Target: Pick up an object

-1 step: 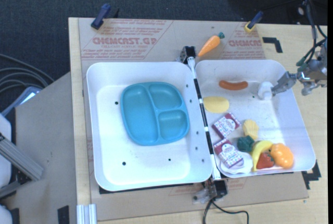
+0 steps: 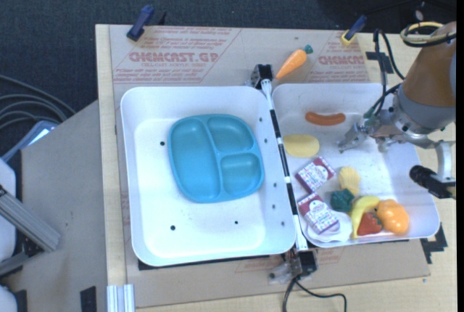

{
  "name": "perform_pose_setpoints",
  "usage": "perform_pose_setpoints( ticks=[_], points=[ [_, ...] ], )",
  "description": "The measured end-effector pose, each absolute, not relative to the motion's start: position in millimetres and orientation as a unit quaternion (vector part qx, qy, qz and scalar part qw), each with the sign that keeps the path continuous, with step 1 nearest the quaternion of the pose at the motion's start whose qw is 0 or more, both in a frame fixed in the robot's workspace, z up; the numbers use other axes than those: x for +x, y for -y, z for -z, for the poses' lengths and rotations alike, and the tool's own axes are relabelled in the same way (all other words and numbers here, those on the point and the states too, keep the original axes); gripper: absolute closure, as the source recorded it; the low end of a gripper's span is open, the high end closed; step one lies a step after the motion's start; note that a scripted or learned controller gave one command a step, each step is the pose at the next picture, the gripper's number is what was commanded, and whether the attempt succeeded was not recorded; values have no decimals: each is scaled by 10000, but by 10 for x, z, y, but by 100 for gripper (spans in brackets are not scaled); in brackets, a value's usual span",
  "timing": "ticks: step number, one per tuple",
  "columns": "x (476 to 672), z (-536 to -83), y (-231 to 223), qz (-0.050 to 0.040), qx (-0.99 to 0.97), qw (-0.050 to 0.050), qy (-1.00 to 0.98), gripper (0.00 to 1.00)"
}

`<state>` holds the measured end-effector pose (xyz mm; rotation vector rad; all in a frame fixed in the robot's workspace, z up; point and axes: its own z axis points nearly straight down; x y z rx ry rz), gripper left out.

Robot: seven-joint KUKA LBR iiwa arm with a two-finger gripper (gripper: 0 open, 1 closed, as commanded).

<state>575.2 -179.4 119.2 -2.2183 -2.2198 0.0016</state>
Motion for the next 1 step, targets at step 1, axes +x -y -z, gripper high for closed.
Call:
perform_pose_setpoints(
  ticks=[1],
  points=[
    [6441, -844, 1235, 5, -7066, 5, 7076, 0]
  ],
)
